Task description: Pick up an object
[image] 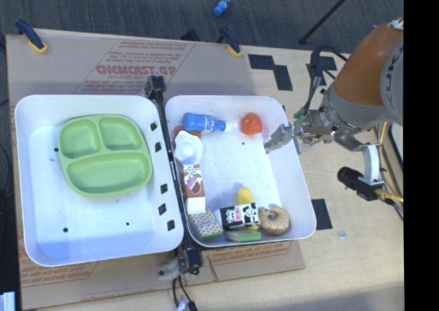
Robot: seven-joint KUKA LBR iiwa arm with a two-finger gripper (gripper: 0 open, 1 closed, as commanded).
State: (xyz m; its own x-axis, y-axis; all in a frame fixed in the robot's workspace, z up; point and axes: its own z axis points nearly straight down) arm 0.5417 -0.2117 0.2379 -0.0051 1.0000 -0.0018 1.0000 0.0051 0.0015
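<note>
Half-hidden gripper (278, 139), fingers unclear, rt bin (302, 189).

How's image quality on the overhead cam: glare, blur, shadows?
Camera view: soft overall, small items in the right bin lack fine detail; the white bins look bright, near blown out, with faint shadow along the left bin lower rim; green plate is evenly lit; the gripper is blurry; the arm's orange band is blurred.

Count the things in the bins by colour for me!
Green: 1, the tray
Blue: 1, the bottle
Orange: 1, the ball
White: 1, the cup
Brown: 1, the donut
Mixed colours: 5 small packs, roughly, too bunched to tell
Total: 10, roughly
</note>
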